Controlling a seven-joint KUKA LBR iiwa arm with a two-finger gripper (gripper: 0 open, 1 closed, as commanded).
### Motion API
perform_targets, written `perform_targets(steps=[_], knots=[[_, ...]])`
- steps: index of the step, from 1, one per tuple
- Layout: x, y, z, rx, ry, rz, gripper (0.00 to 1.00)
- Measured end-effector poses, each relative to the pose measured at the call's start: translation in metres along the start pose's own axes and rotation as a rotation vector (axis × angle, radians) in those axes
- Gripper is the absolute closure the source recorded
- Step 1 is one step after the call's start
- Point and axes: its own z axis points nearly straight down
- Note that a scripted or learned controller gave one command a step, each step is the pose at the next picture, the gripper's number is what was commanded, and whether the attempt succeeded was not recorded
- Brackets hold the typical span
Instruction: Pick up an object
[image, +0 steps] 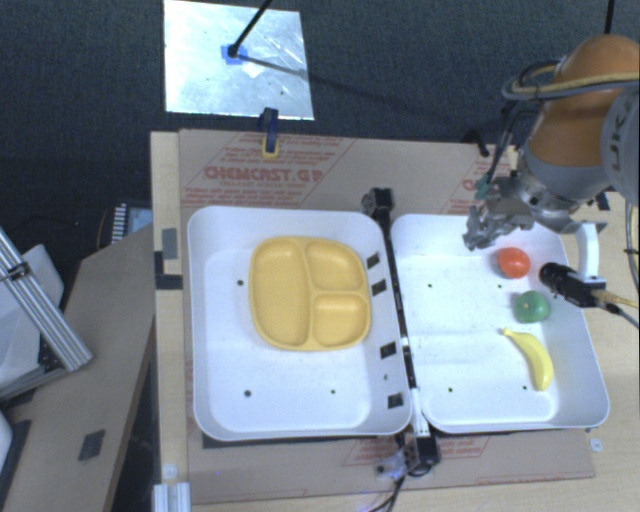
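Right now, a quick run through what is on the bench.

Arm: the grey arm (585, 120) with its orange band comes in from the right and leans over the upper part of the right bin (440, 330).

Gripper: the gripper (480, 235) hangs low over the bin's far edge, up and left of the fruit. Whether it is spread or pressed together I cannot tell; it is a dark, blurred shape at this slant. Nothing can be seen between its tips.

Orange-red ball: a small round orange-red fruit (513, 262) sits just right of and below the gripper, near it but apart.

Green ball: a small green round piece (532, 306) lies below the orange-red one, close beside it and a little to the right.

Banana: a yellow banana (532, 357) lies below the green piece, curved, running down toward the bin's lower right.

Black part: a dark cylinder-like piece (565, 284) juts in from the right, just beside the green ball; what it is I cannot tell.

Left bin: the left bin (220, 400) carries a yellow divided plate (308, 293) with three compartments, lying flat near its middle.

Between the bins: a black strip (392, 300) runs along the joint where the two bins meet.

Under the bins: a brown cardboard sheet (270, 165) with red printing.
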Motion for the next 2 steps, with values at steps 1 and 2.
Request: perform_targets(steps=[1,2], knots=[[0.046,-0.006,0.003,-0.001,0.0,0.0,1.0],[0.092,-0.031,0.012,0.001,0.0,0.0,1.0]])
